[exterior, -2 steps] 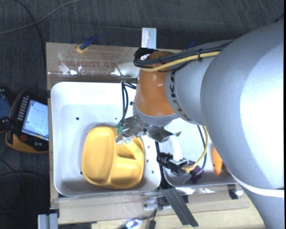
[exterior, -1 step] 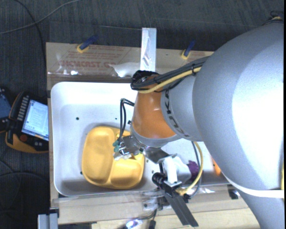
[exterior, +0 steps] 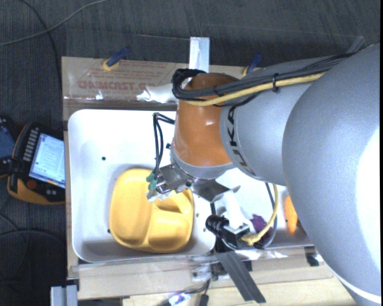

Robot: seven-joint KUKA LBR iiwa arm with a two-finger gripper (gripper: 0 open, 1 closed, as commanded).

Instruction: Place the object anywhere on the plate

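Below, you see the grey arm [exterior: 319, 145] reaching from the right, its orange band [exterior: 201, 129] over the left white bin [exterior: 92, 139]. Its gripper [exterior: 161, 187] sits just above the yellow plate [exterior: 140, 218] lying in that bin; whether it is clenched or released cannot be told. An orange object [exterior: 291, 215] lies in the right bin.

Single fixed camera, mounted above the worktop [exterior: 140, 279], looking down at a slant, close range, left white bin [exterior: 89, 139] in full sight, arm [exterior: 293, 132] entering from the right and covering the right bin
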